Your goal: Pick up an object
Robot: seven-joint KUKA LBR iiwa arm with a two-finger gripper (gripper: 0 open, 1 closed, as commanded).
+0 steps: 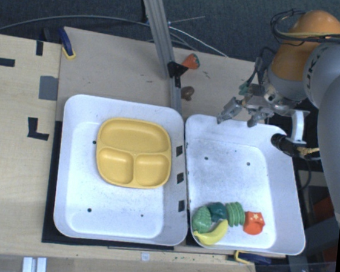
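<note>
On the left of the bench [8,163] sit strips of dark tape and a grey patch, and a blue and yellow clamp [66,42] grips the board's upper edge. The left bin [68,169] holds a yellow divided plate [134,153] with three compartments, lying flat in the bin's upper half. A grey metal pole [160,34] slants down from the top to the gap between the two bins, with a small orange piece [192,60] and a brown one [187,93] just beside its foot.

The right bin [285,194] has its toys bunched in the near corner: a dark green leafy toy [207,216], a yellow banana [213,234] touching it below, a ribbed green toy [234,213] next, and a red toy [253,222] furthest right. The green ones overlap, so where one ends and the next begins is hard to make out.

The gripper [242,115] hangs over the far rim of the right bin with its two fingers spread apart and nothing between them. The arm [335,78] behind it is cut off by the frame's right side, and a black fitting [282,143] with a cable sits at the bin's right rim.

The toys lie well apart from the gripper, at the opposite, near end of the same bin, with bare bin floor between.
</note>
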